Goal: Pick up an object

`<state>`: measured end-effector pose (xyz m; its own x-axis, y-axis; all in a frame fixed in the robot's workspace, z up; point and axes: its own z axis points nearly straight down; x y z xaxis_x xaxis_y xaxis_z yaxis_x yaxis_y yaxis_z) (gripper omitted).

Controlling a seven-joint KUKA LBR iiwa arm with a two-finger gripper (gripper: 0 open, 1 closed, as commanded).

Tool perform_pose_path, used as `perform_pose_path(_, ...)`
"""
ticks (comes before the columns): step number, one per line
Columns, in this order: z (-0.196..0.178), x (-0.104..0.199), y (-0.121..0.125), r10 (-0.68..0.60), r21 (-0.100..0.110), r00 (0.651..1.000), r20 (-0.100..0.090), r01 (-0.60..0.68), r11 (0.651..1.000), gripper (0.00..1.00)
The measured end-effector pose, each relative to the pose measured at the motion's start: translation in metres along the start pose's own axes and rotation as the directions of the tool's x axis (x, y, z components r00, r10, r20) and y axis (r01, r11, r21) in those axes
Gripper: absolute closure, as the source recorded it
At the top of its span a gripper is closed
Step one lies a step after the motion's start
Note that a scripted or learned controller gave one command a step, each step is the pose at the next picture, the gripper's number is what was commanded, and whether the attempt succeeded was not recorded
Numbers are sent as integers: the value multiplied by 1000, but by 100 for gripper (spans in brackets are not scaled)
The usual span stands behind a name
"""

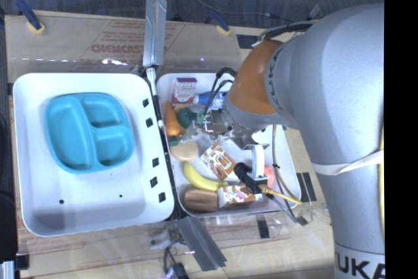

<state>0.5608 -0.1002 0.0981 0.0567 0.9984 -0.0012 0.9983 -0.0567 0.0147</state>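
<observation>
The right bin (282,152) holds the candidate objects: a curved yellow banana (198,178), an orange carrot (171,121) and a printed carton (217,161). The gripper (210,122) sits above them, at 10 o'clock from the carton; its state cannot be determined. The left bin (39,206) carries a smooth blue compartment tray (89,131).

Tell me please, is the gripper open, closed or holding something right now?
Gripper: cannot be told; it is down in the right bin among the toy food, under the arm's wrist.
</observation>
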Motion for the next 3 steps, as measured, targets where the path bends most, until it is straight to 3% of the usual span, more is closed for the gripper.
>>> perform_pose_path(1,4,2,-83,-94,10,996,-4,94,995,0)
perform_pose_path(2,-62,-48,-80,-184,12,983,-3,184,983,0)
perform_pose_path(3,6,1,-69,-133,17,991,-5,133,991,0)
